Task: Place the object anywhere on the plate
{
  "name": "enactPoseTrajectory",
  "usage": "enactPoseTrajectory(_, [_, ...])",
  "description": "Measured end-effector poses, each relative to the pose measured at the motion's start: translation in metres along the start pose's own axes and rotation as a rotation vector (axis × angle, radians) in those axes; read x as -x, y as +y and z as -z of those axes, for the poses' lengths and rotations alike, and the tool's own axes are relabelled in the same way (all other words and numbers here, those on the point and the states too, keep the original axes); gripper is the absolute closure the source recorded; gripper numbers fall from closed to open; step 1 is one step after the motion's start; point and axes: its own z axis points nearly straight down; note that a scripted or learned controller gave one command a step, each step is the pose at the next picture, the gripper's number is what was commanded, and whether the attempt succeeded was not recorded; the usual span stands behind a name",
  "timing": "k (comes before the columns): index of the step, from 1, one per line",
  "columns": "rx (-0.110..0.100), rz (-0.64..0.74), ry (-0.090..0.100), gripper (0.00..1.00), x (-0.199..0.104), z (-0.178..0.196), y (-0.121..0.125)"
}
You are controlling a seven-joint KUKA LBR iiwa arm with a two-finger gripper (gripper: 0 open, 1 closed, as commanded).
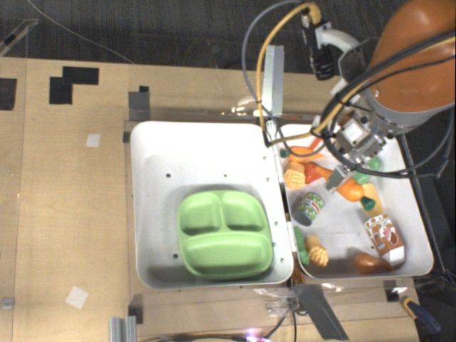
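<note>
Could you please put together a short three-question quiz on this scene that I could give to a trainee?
1. True or false: the green plate lies in the left bin.
2. Which item lies nearest the front right corner of the right bin? A) the small can B) the carton C) the corn cob
3. Fill in: the gripper is above the ____ bin.

Key
1. True; the plate, with three compartments, has no toy food on it.
2. B; the carton is beside a brown item at that corner, while the can and corn cob lie near the divider between the bins.
3. Right; it hangs over the orange toy food there.
</note>
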Motion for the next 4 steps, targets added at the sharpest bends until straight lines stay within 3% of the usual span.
enactPoseTrajectory(1, [0.015, -0.005, -0.013, 1.0, -0.009, -0.141, -0.041])
enactPoseTrajectory(2, [-0.003, 0.158, 0.004, 1.0, 0.015, -0.02, -0.004])
enactPoseTrajectory(3, [0.004, 0.635, -0.003, 1.0, -0.046, 0.051, 0.026])
enactPoseTrajectory(4, [0.005, 0.729, -0.012, 1.0, -0.112, 0.009, -0.015])
